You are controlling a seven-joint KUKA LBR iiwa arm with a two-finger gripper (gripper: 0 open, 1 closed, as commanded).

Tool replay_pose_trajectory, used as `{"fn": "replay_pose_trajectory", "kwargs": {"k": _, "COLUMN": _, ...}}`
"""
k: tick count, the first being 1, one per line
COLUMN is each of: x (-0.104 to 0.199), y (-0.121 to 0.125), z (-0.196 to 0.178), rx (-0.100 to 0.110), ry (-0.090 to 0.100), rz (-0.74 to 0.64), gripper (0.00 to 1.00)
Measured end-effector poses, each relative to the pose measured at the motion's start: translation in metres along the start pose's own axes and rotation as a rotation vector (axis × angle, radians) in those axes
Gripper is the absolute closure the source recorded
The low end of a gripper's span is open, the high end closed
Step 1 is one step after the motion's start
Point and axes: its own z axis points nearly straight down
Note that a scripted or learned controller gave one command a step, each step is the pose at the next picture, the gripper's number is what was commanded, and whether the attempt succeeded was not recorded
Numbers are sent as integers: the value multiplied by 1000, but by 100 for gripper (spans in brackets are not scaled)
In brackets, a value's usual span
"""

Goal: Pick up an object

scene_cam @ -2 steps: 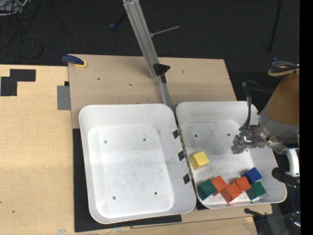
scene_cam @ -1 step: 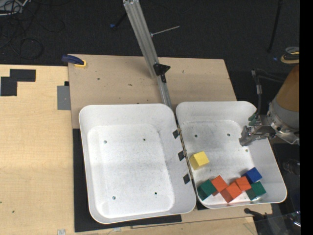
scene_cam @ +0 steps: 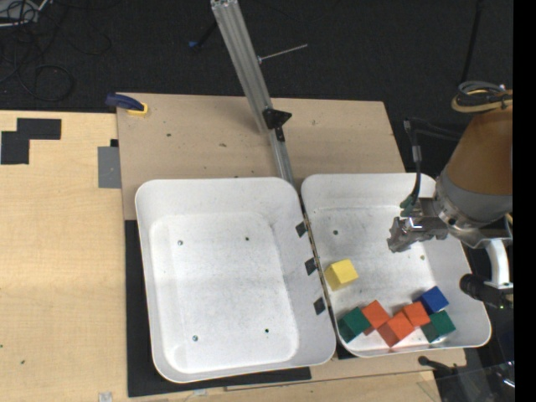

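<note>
A yellow block (scene_cam: 341,273) lies alone near the left side of the right bin (scene_cam: 368,203). Along that bin's front edge sits a cluster: a green block (scene_cam: 353,322), two orange blocks (scene_cam: 376,313) (scene_cam: 404,323), a blue block (scene_cam: 434,299) and another green block (scene_cam: 439,327). My gripper (scene_cam: 404,234) hangs over the right part of the right bin, above and to the right of the yellow block and behind the cluster. Nothing shows between its fingers.
The left bin (scene_cam: 222,266) stands beside the right one, joined by black clips (scene_cam: 311,265) along the shared edge. A slanted aluminium rail (scene_cam: 249,74) rises behind the bins. The arm's orange band (scene_cam: 481,153) fills the right side.
</note>
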Motion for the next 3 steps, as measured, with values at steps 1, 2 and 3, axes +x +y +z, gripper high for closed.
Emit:
{"fn": "replay_pose_trajectory", "kwargs": {"k": 1, "x": 53, "y": 8, "z": -12, "rx": -2, "ry": 0, "rz": -1, "gripper": 100}}
{"fn": "replay_pose_trajectory", "kwargs": {"k": 2, "x": 100, "y": 15, "z": -4, "rx": 2, "ry": -1, "rz": 1, "gripper": 100}}
{"fn": "replay_pose_trajectory", "kwargs": {"k": 3, "x": 156, "y": 27, "z": -10, "rx": -1, "ry": 0, "rz": -1, "gripper": 100}}
